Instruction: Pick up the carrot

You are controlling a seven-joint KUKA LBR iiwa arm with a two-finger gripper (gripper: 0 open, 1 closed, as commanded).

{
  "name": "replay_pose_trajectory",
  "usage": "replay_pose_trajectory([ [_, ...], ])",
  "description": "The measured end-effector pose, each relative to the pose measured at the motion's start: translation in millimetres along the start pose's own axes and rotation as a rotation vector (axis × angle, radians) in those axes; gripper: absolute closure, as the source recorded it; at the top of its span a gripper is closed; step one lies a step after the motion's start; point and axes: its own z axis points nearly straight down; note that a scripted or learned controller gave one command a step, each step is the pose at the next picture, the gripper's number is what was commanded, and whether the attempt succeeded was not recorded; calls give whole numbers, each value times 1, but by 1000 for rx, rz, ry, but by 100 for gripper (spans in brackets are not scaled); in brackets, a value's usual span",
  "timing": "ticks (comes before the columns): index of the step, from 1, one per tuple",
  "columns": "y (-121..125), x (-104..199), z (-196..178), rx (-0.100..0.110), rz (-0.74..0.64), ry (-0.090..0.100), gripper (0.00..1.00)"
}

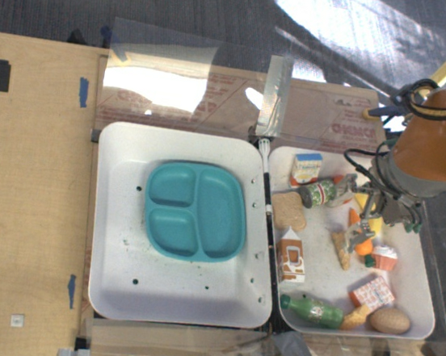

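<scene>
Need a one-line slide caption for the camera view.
KUKA arm's gripper low over the carrot in the cluttered right bin; teal tray sits in the left bin.

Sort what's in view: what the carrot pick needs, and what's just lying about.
Needed: carrot, gripper, right bin.

Lying about: teal divided plate, two green bottles, milk carton, bread slice, potato.

floor [189, 2]: dark grey, sunlit patch top right | counter [22, 187]: tan board, blue tape marks [83, 91]
</scene>
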Motion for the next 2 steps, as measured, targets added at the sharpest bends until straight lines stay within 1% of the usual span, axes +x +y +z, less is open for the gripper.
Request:
replay_pose_trajectory([
  [1, -6, 21, 0, -2, 62, -9, 0],
  [2, -7, 16, -17, 3, 61, -23, 100],
])
